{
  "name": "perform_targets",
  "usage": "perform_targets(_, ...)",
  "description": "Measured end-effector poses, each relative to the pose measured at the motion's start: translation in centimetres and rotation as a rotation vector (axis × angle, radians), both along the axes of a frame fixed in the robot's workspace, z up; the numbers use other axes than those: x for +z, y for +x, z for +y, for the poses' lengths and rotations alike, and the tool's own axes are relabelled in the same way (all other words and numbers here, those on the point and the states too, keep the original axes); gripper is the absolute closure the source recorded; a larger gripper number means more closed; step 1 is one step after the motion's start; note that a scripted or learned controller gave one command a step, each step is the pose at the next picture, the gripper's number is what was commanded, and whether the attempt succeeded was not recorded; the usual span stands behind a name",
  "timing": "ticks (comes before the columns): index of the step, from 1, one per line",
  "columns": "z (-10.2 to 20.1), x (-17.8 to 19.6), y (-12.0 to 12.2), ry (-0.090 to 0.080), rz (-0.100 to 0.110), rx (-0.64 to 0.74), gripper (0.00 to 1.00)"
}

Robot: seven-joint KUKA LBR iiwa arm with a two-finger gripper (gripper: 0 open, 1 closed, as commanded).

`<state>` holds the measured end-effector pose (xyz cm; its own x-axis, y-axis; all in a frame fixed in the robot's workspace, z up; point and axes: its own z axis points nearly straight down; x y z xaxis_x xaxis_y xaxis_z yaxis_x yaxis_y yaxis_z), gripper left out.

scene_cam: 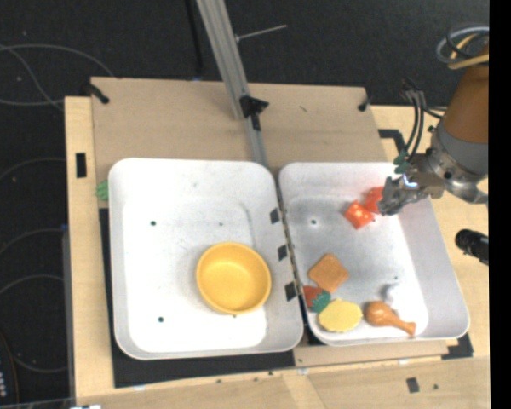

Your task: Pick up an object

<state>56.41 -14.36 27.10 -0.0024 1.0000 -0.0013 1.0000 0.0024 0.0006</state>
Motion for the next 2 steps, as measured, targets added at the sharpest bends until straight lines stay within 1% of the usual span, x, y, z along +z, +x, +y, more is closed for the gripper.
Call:
perform_targets(1,5.0,0.3,2.2,0.0,0.0,0.0,1.0)
perform_targets(2,9.7,0.7,3.8,0.0,0.0,0.0,1.0)
